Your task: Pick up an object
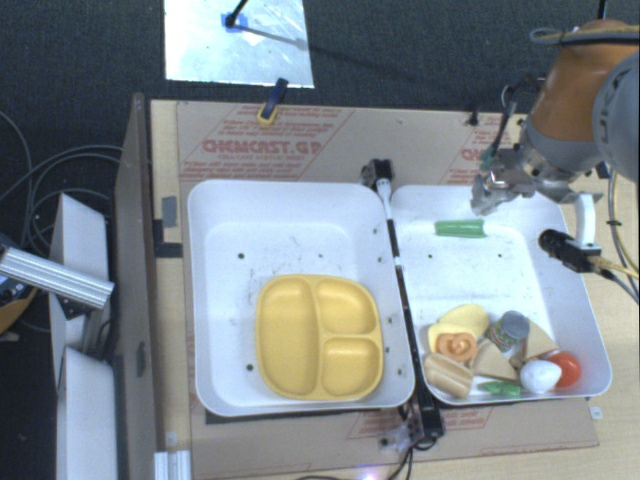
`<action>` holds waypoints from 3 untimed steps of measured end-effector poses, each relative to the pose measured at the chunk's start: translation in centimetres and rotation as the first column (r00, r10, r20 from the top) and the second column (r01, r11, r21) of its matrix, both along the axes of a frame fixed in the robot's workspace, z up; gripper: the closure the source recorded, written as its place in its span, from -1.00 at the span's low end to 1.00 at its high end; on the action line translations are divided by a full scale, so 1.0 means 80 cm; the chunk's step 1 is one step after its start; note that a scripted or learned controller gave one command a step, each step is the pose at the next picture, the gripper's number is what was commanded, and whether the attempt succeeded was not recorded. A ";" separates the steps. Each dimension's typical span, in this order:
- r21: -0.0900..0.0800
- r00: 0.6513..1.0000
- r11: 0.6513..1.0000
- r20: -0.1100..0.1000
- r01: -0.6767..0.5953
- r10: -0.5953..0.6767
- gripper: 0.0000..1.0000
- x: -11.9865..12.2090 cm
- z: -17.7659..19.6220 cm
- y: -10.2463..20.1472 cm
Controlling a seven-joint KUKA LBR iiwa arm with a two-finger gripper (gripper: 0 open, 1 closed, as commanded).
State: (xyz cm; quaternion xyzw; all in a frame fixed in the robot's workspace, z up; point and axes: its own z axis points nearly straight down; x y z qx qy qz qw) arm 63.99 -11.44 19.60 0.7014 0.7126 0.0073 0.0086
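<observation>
My gripper hangs over the far edge of the right bin, just above and right of a green stick-shaped object that lies on the bin floor. Nothing shows between its fingers. Heaped in the near corner of the right bin are several small items: a yellow piece with an orange ring, a grey can, a white egg, a red ball, tan wedges and a green strip.
A yellow divided plate lies in the left bin. A black divider runs between the bins. A black part of the arm reaches over the right bin's right rim. Cables lie at the far left.
</observation>
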 end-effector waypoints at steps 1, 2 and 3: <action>-0.001 1.000 1.000 -0.001 -0.001 0.001 -1.00 0.000 -0.001 0.000; 0.001 1.000 1.000 -0.020 0.010 -0.010 -1.00 0.032 -0.085 0.006; 0.002 1.000 1.000 -0.022 0.009 -0.009 -1.00 0.036 -0.125 0.039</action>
